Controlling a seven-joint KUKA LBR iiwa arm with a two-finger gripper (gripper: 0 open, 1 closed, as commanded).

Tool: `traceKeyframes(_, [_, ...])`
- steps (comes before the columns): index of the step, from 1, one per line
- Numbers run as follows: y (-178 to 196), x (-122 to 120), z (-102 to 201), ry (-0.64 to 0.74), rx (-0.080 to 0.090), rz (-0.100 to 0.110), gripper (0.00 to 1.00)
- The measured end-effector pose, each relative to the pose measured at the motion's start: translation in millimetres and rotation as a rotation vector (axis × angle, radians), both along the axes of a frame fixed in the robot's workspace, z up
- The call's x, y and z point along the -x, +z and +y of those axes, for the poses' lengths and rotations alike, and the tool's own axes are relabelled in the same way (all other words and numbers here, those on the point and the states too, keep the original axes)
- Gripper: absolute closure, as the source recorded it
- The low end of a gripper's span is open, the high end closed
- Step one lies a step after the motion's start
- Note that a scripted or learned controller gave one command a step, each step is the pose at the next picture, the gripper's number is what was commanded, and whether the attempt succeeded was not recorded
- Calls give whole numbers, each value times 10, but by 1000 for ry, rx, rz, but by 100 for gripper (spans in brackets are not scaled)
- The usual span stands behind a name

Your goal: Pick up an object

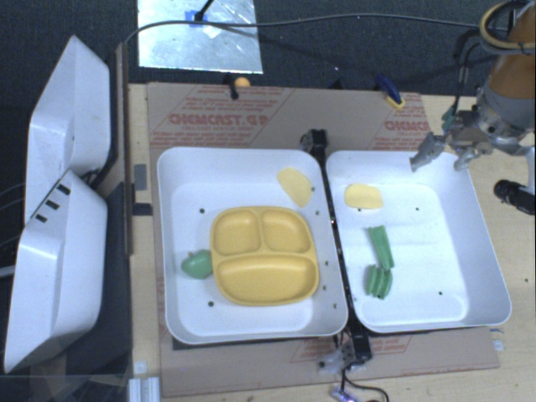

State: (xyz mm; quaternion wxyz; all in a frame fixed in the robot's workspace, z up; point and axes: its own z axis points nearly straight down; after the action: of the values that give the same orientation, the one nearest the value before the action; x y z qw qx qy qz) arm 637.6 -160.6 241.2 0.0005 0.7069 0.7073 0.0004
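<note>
My gripper point(444, 158) hangs over the far right rim of the right bin point(469, 249), its two grey fingers spread apart with nothing between them. In that bin lie a pale yellow flat piece point(363, 196) near the far left corner and two green bean-like pieces point(379, 245) point(378, 282) in the middle left. The left bin point(180, 224) bears a yellow divided plate point(265, 255), a small green item point(197, 264) at the plate's left, and another pale yellow piece point(295, 186) leaning on the far right wall.
A black clamp point(316, 141) sits on the far rim where the two bins meet. White housings point(67, 199) stand at the left. A shiny metal sheet point(199, 22) lies beyond the bench. Cables run along the back.
</note>
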Motion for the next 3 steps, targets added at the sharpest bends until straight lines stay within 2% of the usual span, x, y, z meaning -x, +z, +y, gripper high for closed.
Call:
traceKeyframes(2, [0,0,0,0,0,0,0])
traceKeyframes(3, [599,275,237,2,0,-6,0])
